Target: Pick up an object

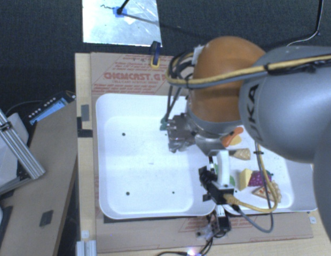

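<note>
My gripper (175, 138) hangs over the right part of the left white bin (128, 164), close to the wall between the two bins. The grey arm with its orange band covers much of the right bin (289, 195). Small things lie in the right bin: an orange piece (233, 139), a tan wedge (242, 154), a yellow block (244, 178), a purple piece (257, 179) and a pizza-like slice (261, 192). All of them lie to the right of the gripper and apart from it. I see nothing held in the gripper.
Both bins rest on a printed cardboard sheet (131, 74). A shiny foil sheet (120, 15) lies behind it, with a blue and yellow clip (155, 54) at the cardboard's back edge. A metal rail (16, 143) stands to the left of the bench.
</note>
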`<state>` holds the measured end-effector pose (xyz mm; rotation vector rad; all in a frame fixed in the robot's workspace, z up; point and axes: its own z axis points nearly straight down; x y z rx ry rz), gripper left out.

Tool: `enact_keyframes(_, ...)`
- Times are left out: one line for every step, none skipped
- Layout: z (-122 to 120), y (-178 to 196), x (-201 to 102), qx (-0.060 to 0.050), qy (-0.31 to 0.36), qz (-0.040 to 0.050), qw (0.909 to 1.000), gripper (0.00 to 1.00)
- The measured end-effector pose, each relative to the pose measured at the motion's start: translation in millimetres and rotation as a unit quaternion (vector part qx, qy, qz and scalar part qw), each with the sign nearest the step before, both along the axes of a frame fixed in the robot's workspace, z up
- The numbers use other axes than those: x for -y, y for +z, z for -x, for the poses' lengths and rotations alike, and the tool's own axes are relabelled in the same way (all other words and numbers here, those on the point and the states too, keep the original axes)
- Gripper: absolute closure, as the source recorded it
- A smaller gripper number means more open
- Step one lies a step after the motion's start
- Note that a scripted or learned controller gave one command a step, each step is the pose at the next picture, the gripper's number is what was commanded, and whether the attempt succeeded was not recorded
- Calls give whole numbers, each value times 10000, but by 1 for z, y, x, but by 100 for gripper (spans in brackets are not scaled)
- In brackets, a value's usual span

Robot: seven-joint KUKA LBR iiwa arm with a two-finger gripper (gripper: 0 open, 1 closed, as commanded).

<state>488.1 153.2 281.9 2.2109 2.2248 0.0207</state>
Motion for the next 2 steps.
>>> enact_keyframes(-12,-81,-86,-66,16,19,10000,100)
enact_keyframes(2,-29,-81,-48,-9,16,10000,100)
